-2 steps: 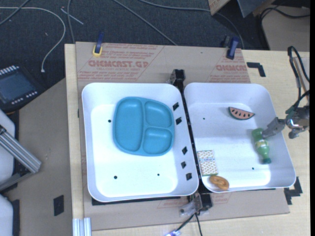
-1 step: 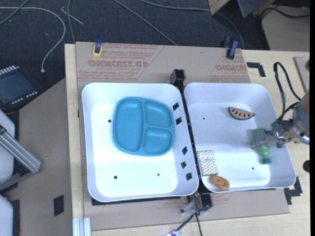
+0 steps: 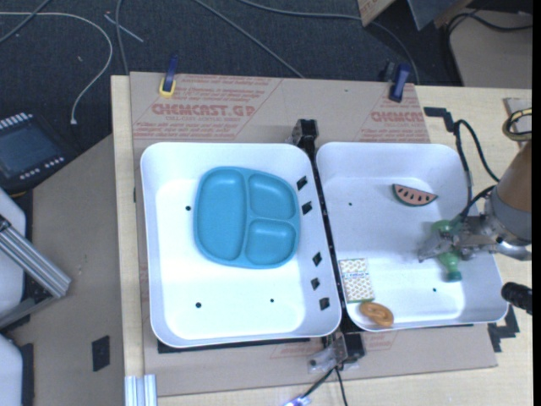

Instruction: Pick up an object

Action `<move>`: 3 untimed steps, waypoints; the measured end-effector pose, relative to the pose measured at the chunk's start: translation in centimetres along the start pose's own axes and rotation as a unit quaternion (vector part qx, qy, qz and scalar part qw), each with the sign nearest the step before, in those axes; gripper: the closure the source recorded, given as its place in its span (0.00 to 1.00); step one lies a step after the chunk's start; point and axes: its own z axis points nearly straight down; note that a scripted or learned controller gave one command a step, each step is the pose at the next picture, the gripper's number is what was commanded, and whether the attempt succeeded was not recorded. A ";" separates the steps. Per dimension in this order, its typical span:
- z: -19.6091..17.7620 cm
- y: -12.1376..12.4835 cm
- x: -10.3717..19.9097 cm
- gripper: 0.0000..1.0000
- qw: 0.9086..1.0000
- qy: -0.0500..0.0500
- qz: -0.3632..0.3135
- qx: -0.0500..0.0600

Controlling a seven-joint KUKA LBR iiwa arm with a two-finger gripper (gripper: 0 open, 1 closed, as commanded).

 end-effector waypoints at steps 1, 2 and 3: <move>-1.4 0.1 -0.1 1.00 1.000 -0.001 0.000 -0.003; -6.7 -0.1 0.9 1.00 1.000 -0.002 0.000 -0.005; -9.5 0.0 0.9 1.00 1.000 -0.002 0.000 -0.005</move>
